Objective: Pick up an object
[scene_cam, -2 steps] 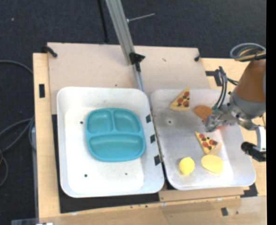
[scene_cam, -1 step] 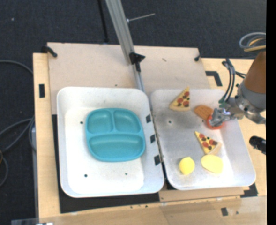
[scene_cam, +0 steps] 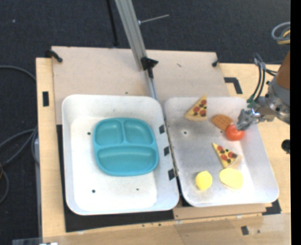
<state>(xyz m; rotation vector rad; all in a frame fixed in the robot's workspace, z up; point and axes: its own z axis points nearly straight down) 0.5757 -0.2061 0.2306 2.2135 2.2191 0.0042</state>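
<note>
Currently the gripper sits directly over the red tomato in the right bin, beside the brown cookie; no legible writing appears anywhere.

Two white bins sit side by side on the bench. The left bin carries a teal divided plate near its middle. The right bin holds toy food — one pizza slice by its far edge, a brown biscuit-like piece beside it, a second pizza slice midway, and two yellow pieces near the front edge. The gripper hangs at the right edge, just over a red tomato.
</note>
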